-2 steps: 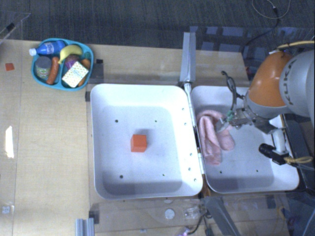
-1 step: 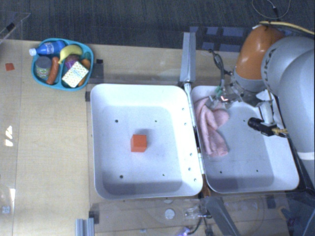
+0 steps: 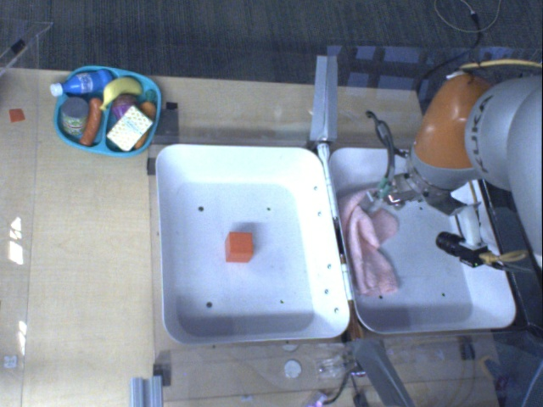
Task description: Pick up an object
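Note:
A small orange block (image 3: pixel 240 247) lies near the middle of the left white bin (image 3: pixel 182 303). In the right white bin (image 3: pixel 475 303), a pink cloth (image 3: pixel 370 248) lies crumpled along the left wall. My gripper (image 3: pixel 385 196) is low over the upper end of the cloth and seems to touch it. The grey arm with its orange band (image 3: pixel 445 134) reaches in from the right and hides part of the bin's back edge.
A blue tray (image 3: pixel 61 124) with a bottle, a banana and other small items stands on the bench at the far left. A metal rail (image 3: pixel 322 100) runs back from the wall between the bins. A black fitting with a yellow cable (image 3: pixel 462 249) sits at the right bin's right side.

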Available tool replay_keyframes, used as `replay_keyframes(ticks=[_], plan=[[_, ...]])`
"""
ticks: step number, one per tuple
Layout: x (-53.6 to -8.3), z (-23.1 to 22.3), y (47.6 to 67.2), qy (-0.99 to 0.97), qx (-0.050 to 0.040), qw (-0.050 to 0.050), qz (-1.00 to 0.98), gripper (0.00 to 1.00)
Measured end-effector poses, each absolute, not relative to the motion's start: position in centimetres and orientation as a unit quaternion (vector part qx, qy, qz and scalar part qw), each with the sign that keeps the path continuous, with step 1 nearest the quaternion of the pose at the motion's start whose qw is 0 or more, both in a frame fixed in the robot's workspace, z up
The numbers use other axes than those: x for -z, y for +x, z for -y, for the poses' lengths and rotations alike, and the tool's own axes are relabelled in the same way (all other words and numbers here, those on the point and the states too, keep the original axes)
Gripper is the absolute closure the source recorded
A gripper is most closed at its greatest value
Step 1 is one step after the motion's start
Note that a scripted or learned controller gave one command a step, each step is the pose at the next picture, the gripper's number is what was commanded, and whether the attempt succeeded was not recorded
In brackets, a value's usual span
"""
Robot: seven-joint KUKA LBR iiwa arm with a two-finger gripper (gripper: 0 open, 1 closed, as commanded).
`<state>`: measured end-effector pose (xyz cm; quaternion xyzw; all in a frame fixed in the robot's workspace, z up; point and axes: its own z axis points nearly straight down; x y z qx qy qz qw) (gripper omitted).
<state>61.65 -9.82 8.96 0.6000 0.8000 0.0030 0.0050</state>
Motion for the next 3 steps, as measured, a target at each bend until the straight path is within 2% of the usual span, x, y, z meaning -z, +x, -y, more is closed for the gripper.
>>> replay_keyframes(ticks=[1, 2, 3], plan=[[-9.0, 9.0, 60.2, 0.602, -0.0035, 0.007, -0.799, 0.0], [-9.0, 9.0, 60.2, 0.602, -0.0035, 0.007, -0.799, 0.0], [-10.4, 8.9, 60.6, 0.601, -0.0067, 0.011, -0.799, 1.0]])
